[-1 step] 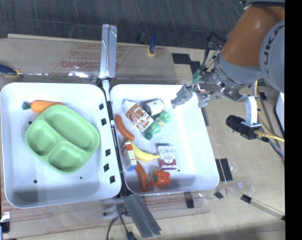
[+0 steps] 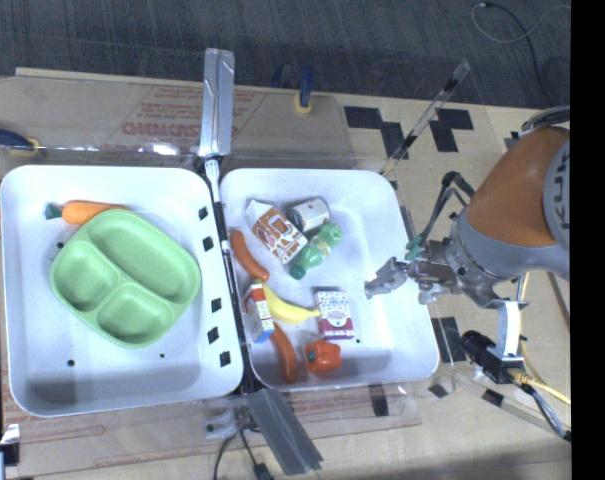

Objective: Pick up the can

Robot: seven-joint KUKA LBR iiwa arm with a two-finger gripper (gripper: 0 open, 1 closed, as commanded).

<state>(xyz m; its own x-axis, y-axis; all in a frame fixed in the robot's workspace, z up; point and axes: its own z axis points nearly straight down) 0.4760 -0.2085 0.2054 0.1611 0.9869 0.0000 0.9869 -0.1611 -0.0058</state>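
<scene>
The can [image 2: 309,213] is a small silver one lying on its side at the back of the right bin [image 2: 382,193]. It rests against a brown and white carton [image 2: 275,231] on its left, with a green bottle [image 2: 316,249] just in front of it. My gripper [image 2: 386,277] hangs over the right side of the same bin, to the right of the can, nearer the front and well apart from it. It touches none of the objects.
Also in the right bin are a sausage [image 2: 248,255], a banana [image 2: 288,309], a maroon carton [image 2: 333,315], a red pepper [image 2: 323,356] and another sausage [image 2: 284,354]. The left bin [image 2: 22,268] holds a green divided plate [image 2: 125,276] and a carrot [image 2: 87,210].
</scene>
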